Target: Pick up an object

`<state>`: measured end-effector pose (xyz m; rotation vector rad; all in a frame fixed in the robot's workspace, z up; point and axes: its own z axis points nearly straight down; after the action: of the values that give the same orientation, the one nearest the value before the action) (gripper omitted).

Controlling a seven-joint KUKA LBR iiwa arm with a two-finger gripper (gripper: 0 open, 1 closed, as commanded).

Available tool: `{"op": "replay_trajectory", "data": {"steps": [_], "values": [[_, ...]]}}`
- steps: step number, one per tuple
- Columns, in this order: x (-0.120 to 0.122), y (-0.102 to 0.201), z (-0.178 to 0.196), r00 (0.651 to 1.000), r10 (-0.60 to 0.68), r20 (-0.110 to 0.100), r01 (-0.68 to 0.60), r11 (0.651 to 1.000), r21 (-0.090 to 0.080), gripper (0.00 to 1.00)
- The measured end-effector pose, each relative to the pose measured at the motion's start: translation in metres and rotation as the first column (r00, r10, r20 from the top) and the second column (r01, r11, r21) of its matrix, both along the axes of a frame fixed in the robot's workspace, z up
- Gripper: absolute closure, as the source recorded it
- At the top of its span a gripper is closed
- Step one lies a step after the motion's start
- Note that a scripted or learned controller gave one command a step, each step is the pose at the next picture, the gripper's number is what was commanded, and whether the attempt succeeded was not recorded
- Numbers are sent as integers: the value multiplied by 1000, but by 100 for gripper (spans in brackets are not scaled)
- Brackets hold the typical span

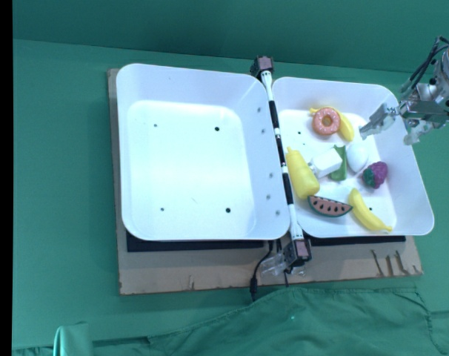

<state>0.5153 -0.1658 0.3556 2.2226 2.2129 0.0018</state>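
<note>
The right bin (402,199) holds several toy foods: a pink-and-orange donut (327,121), a small yellow banana (346,127), a yellow bottle-shaped piece (301,173), a white block (327,162) beside a green piece (341,163), a white egg-like piece (356,155), purple grapes (375,173), a watermelon slice (330,206) and a larger banana (367,212). My gripper (393,125) hangs open above the bin's far right part, with one finger (378,121) on its left and the other on its right. Nothing is between the fingers.
The left bin (187,165) stands beside the right one, with a black-and-white divider bar (280,154) between them. Both rest on a cardboard sheet (210,273) on the green bench. Green cloth (284,325) lies at the front.
</note>
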Motion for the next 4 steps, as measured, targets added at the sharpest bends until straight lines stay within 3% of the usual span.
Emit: {"op": "replay_trajectory", "data": {"steps": [1, 2, 3, 4], "values": [[-3, -23, -44, 1000, -3, -7, 3, 1000, 1, 0], [41, -22, -157, 1000, 1, 6, -1, 1000, -3, 0], [-21, -23, -170, 1000, -2, 18, 2, 1000, -6, 0], [12, 30, -171, 1000, 3, 14, -3, 1000, -8, 0]]}}
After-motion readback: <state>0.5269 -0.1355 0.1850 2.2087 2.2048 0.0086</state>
